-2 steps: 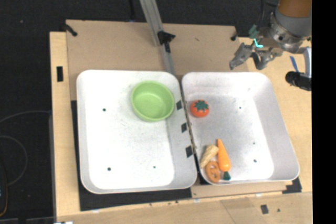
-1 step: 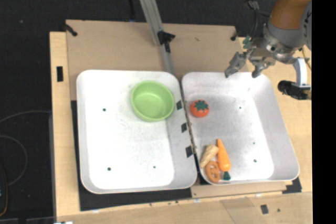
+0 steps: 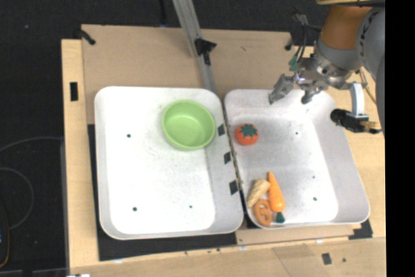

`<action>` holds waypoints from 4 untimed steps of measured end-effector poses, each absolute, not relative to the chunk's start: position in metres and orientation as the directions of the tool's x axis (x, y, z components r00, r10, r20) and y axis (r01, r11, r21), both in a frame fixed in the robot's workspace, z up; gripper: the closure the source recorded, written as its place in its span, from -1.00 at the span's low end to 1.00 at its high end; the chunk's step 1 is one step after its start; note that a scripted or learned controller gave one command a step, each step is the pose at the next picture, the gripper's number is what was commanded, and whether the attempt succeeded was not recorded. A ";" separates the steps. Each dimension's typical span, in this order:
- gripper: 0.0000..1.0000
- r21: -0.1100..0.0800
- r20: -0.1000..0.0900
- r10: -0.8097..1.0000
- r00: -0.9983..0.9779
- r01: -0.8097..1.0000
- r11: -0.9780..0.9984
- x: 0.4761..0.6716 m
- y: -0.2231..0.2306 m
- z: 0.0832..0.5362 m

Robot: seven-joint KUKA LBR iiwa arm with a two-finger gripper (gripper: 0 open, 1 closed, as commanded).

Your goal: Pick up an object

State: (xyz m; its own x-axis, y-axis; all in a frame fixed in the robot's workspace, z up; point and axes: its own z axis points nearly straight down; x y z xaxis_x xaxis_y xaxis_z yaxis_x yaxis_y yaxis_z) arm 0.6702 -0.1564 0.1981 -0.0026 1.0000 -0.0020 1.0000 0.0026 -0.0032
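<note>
Camera view, from above and at a slant: found the gripper (image 3: 293,91) over the far edge of the right bin (image 3: 337,159), fingers spread wide and holding nothing, tips pointing down toward the bin floor. Hung from the grey arm (image 3: 350,23) reaching in from the right.

Saw a tomato (image 3: 246,133) near the left wall of the same bin, well apart from the gripper, lying toward the near-left of it. Round, so no long axis to line up with. Judged the closest thing to grasp.

Spotted a carrot (image 3: 276,192) farther off in the near-left corner, long axis running roughly far to near, tip toward the far side, touching a pale piece of food (image 3: 258,191) and an orange slice (image 3: 262,211).

Noted a green bowl (image 3: 188,125) in the left bin (image 3: 130,198), across the divide, farthest from the gripper.

Judged that the coming move called for travel to the near-left and then a descent.
</note>
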 end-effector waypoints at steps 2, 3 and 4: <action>1.00 0.006 -0.004 1.000 0.000 1.000 0.000 0.669 -0.161 0.170; 1.00 0.008 -0.002 1.000 -0.002 1.000 0.002 0.671 -0.158 0.235; 1.00 0.004 -0.001 1.000 -0.004 1.000 0.004 0.672 -0.159 0.253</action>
